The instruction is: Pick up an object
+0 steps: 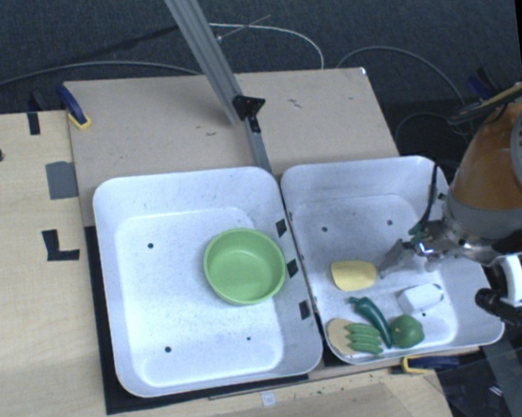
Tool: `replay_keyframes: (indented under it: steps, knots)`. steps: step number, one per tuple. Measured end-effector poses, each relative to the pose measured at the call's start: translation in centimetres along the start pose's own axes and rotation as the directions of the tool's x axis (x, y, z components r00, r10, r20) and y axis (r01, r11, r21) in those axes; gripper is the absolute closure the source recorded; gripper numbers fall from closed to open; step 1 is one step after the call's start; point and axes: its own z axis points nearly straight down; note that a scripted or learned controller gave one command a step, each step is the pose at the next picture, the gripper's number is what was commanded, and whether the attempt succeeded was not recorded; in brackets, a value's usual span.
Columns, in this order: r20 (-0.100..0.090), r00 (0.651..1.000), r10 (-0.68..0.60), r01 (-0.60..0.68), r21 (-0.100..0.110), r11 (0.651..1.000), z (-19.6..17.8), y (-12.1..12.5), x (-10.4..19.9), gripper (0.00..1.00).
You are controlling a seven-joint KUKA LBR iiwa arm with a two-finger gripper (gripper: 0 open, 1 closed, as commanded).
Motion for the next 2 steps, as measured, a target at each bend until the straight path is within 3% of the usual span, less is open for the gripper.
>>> replay_keyframes:
  steps: [1,2]
  knots:
    - [0.0,1.0,-0.001,0.001,-0.003,1.0,-1.2,0.1,0.1,1.0]
    - [0.002,1.0,-0.001,0.001,-0.009,1.0,-5.5,0.5,0.3,1.0]
